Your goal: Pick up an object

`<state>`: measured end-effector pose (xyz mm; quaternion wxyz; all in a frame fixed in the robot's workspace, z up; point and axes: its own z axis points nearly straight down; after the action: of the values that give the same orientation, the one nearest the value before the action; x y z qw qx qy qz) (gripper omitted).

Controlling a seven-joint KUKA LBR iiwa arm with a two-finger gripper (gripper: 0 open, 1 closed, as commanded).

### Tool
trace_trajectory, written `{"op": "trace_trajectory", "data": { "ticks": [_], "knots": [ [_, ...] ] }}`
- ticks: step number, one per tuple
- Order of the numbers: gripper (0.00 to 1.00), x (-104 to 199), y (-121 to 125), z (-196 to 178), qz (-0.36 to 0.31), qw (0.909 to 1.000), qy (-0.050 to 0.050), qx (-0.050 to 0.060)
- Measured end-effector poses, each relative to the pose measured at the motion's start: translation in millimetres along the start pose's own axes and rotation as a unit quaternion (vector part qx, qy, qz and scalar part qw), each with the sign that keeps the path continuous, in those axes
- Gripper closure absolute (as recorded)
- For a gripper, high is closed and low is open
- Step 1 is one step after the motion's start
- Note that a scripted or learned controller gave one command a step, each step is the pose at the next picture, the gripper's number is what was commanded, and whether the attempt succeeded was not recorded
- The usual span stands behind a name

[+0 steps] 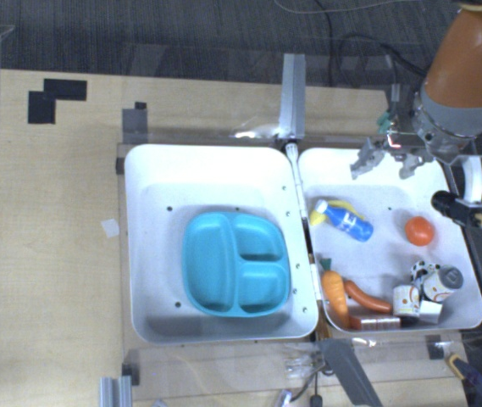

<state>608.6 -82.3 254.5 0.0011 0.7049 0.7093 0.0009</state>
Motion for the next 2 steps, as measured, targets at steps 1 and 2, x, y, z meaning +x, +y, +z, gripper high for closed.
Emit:
{"op": "trace_trajectory", "data": {
  "ticks": [1,2],
  "knots": [
    [0.00,-4,-4,158,-0.128,0.9917,0.000,-0.002],
    [1.00,-3,-2,147,-0.129,0.9916,-0.001,-0.005]
  ]
}}
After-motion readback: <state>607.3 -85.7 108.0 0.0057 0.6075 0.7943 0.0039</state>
